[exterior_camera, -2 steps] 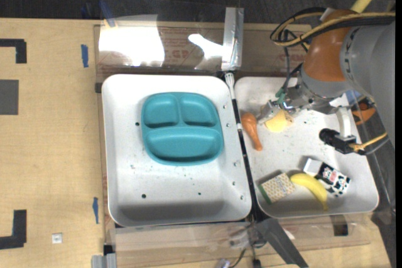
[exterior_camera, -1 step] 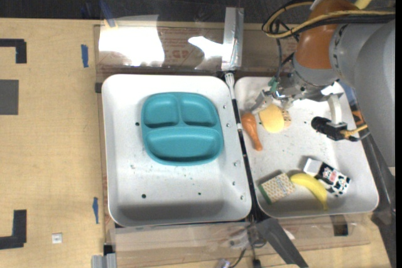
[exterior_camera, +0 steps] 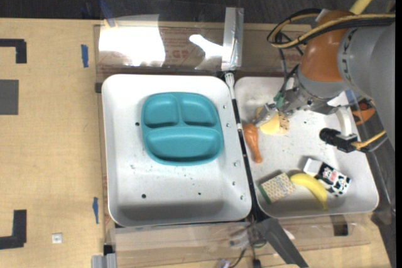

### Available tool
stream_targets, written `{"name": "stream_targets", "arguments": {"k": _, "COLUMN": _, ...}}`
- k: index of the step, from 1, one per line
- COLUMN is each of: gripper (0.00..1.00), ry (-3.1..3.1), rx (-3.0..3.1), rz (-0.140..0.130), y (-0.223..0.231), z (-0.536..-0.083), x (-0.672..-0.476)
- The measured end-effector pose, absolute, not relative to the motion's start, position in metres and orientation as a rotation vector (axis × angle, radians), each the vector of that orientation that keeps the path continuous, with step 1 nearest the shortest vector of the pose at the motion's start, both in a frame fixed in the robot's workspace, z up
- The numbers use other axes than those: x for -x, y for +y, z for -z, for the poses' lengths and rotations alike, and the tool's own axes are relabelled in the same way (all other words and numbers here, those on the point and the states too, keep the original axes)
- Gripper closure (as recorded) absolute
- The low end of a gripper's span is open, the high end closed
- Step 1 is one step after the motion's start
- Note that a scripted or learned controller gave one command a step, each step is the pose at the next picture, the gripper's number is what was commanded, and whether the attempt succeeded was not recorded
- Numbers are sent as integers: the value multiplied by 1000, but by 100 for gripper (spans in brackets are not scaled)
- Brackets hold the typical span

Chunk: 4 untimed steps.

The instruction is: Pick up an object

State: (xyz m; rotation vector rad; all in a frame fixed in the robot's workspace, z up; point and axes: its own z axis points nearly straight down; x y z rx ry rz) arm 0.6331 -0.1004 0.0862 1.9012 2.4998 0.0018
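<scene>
A grey KUKA arm with an orange band above the wrist reaches in from the right and lowers its two-finger gripper [exterior_camera: 281,105] over the far-left part of the right-hand shallow white bin [exterior_camera: 367,188] — the approach step of a pick, by the look of it, with nothing lifted yet.

Just below the gripper lies a pale yellow, rounded lump of toy food [exterior_camera: 271,126], apparently the thing being sought, and beside it on the left an orange carrot-shaped piece [exterior_camera: 252,141] runs along the bin's left wall. The gripper tip sits just above and touching, or nearly touching, the yellow lump's upper edge; whether the lump is between the fingers is too small and cluttered to tell, and whether they stand apart or together cannot be told either.

Nearer the camera in the same bin rest a yellow banana [exterior_camera: 309,186], a tan woven block [exterior_camera: 276,187] and a small black-and-white patterned box [exterior_camera: 331,177]. The left-hand white bin [exterior_camera: 119,154] holds a teal divided plate [exterior_camera: 182,127].

The next move probably calls for the fingers to settle squarely around the yellow lump and close — well clear of the carrot — before any lift.
</scene>
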Motion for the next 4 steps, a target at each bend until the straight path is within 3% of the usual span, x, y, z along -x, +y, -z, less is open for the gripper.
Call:
{"name": "stream_targets", "arguments": {"k": 1, "gripper": 100, "ry": 2496, "rx": -1898, "rz": -7, "y": -100, "z": -99, "x": -635}}
{"name": "stream_targets", "arguments": {"k": 2, "gripper": 100, "ry": 2311, "rx": -2121, "rz": -7, "y": -50, "z": -188, "x": -631}}
{"name": "stream_targets", "arguments": {"k": 3, "gripper": 100, "ry": 2299, "rx": -2141, "rz": 0, "y": -54, "z": -185, "x": -628}}
{"name": "stream_targets", "arguments": {"k": 4, "gripper": 100, "ry": 2246, "rx": -2194, "rz": -5, "y": -54, "z": -242, "x": -536}}
